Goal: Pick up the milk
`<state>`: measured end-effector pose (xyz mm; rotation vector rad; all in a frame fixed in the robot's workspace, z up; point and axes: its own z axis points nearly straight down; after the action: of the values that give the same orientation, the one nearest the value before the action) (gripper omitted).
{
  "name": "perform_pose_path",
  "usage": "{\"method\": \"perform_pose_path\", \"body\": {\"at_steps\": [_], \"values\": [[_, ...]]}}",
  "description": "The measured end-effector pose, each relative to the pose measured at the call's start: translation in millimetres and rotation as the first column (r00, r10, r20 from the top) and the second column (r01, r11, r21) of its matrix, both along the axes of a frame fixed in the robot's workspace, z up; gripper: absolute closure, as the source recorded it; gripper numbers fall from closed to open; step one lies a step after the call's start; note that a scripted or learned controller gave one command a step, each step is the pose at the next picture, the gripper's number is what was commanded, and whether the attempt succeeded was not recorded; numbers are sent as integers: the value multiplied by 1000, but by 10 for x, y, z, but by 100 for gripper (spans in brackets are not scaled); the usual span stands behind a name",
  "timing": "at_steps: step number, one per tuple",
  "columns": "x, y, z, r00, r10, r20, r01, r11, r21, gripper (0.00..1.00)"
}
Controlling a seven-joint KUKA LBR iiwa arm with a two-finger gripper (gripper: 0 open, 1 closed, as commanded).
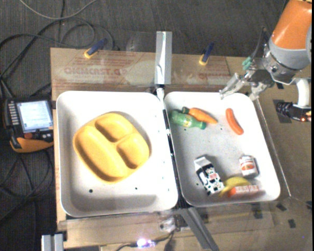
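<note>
STEP: approach, judged not begun | GRIPPER: gripper released, fingers spread, nothing between them, poised over the right bin far rim, probably clear of contents | TARGET: milk lying flat in the bin, well below-left of gripper | NEIGHBOURS: banana just beside milk; sausage between gripper and milk.

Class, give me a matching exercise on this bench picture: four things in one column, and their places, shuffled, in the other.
Things
1. milk carton
2. yellow tray
3. sausage
4. gripper

Places
A. left bin
B. above the right bin's far right corner
C. right bin, near middle
D. right bin, far right part

Pairs: 1-C, 2-A, 3-D, 4-B
</note>
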<state>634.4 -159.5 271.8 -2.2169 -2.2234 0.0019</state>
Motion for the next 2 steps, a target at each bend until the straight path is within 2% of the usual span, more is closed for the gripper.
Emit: {"method": "perform_pose_path", "body": {"at_steps": [1,2], "values": [[-597,149,-1513,997,75,-1,-75,997,2,0],[-1209,333,-1800,981,193,22,-193,981,-11,0]]}}
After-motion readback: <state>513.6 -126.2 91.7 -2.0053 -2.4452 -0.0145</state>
